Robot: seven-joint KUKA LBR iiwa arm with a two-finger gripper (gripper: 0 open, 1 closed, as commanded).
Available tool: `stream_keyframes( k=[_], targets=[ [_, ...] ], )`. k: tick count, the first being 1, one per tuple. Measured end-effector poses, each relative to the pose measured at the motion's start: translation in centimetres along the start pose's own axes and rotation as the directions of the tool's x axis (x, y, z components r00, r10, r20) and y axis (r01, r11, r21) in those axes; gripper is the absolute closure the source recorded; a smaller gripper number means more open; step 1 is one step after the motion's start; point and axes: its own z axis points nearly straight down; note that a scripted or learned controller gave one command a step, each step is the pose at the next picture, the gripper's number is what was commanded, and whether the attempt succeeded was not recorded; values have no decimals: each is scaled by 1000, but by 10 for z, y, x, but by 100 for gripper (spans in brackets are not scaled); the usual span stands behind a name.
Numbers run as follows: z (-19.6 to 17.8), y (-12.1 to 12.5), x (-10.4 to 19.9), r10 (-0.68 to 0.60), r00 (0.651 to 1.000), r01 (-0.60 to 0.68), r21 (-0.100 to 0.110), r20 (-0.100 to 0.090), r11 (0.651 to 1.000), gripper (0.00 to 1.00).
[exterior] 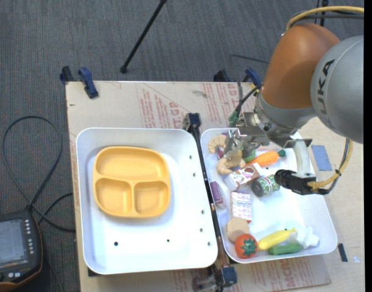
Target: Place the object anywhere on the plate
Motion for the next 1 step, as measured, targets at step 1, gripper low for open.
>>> stream_keyframes(
  k=[1],
  targets=[
    [0, 67, 66, 6, 1000, -6, -2, -1, 1000, 100]
  ],
)
